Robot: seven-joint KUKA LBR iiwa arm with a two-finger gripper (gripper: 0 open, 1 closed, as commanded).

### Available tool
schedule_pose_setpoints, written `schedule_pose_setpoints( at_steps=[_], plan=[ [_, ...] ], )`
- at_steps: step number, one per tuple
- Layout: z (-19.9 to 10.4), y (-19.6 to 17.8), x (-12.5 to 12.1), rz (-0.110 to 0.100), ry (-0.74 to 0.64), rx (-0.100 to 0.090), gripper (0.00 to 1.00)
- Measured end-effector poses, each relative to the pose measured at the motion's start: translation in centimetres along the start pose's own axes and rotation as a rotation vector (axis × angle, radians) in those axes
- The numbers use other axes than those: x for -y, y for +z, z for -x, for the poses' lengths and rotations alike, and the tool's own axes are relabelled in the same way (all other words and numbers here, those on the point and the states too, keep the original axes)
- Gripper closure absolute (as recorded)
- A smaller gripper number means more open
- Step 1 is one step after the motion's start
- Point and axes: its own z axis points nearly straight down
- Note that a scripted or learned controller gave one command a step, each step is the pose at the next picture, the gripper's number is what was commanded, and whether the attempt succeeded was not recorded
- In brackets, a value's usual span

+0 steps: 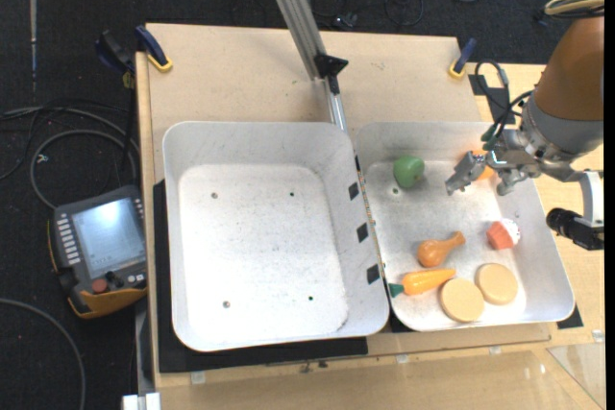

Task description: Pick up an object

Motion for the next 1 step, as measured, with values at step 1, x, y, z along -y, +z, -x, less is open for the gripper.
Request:
schedule_pose_setpoints(
  at_steps=[1],
  plan=[
    [0.02, -0.29, -0.1, 0.005, 0.0, 0.001, 0.0]
  ],
)
